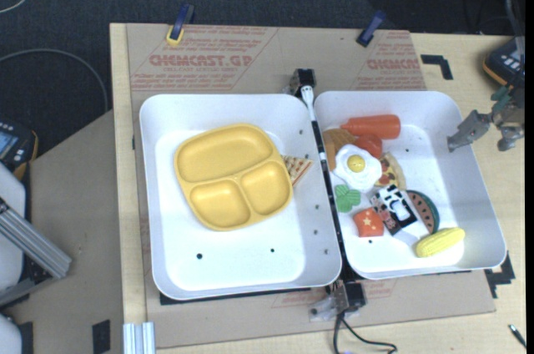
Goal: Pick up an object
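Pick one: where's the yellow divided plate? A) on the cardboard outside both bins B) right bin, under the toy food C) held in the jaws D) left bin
D: the yellow divided plate lies flat in the left bin, while the toy food such as the fried egg and corn sits in the right bin.

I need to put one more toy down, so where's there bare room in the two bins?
The left bin is bare along its front, below the yellow plate. The right bin is free along its right side, between the corn and the gripper. Its left half is crowded around the fried egg.
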Available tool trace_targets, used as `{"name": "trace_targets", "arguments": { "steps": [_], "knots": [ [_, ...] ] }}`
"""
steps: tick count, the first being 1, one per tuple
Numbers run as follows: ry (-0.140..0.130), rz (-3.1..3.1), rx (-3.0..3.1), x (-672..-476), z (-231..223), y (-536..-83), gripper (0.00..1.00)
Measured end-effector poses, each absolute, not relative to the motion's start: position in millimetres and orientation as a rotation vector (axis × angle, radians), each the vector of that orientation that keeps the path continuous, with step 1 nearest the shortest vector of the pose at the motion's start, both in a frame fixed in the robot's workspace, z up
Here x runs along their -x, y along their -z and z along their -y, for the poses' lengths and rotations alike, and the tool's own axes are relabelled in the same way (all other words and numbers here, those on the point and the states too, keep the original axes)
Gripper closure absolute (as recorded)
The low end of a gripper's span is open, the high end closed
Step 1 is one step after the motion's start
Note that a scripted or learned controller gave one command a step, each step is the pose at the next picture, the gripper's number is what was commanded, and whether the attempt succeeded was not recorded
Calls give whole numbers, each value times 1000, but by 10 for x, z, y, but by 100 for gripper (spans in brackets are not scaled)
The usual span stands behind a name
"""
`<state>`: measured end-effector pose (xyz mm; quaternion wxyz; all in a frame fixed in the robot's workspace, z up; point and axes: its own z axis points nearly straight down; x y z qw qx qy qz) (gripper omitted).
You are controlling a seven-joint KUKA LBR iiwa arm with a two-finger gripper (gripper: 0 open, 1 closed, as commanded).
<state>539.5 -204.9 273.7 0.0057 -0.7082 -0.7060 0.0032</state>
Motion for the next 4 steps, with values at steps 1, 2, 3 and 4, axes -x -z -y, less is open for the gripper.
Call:
{"name": "trace_targets", "arguments": {
  "steps": [1, 2, 3, 4],
  "knots": [
    [-1, 2221, 2221, -5417, 2044, -2799, 0],
    [-4, 2217, 2217, -5410, 2013, -2371, 0],
    [-5, 2216, 2218, -5412, 2110, -1844, 0],
    [-5, 2215, 2216, -5355, 2028, -1241, 0]
  ]
}}
